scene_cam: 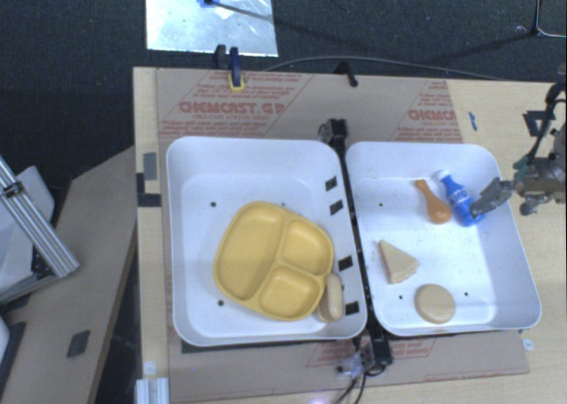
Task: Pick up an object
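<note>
From overhead I've got the gripper (490, 198) low in the right bin (509, 260), its tip touching the blue bottle (457, 198) beside the wooden spoon (434, 201); whether anything is gripped, I can't tell. Yellow tray (270, 260) sits in the left bin (199, 216).

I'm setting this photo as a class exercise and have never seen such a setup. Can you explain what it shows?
One camera looks down at a slant on a bench with two shallow white bins. The left bin holds a yellow divided tray with a pale oval piece beside it. The right bin holds a wooden spoon, a blue bottle, a tan wedge and a round tan disc. A robot arm's gripper reaches in from the right, by the bottle; whether it holds it is unclear.
</note>
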Robot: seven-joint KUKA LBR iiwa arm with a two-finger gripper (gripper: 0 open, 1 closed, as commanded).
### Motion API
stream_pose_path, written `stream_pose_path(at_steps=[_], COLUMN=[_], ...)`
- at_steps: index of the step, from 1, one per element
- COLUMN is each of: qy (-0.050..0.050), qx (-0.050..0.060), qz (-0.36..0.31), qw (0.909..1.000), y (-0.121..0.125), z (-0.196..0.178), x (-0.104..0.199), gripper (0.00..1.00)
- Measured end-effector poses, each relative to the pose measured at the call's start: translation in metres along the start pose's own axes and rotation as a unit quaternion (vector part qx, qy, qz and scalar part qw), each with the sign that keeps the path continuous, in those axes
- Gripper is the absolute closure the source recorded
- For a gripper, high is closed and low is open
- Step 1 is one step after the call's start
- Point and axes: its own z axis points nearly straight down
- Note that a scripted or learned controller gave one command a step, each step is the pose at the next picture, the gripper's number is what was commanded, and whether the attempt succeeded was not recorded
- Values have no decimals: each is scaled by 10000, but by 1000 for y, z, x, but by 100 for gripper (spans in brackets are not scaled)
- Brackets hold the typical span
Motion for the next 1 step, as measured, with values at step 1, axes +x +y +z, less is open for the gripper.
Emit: stream_pose_path(at_steps=[1], qy=[-13], qx=[-56], qz=[-18], qw=[10000], y=[2], z=[-6], x=[1], gripper=[0])
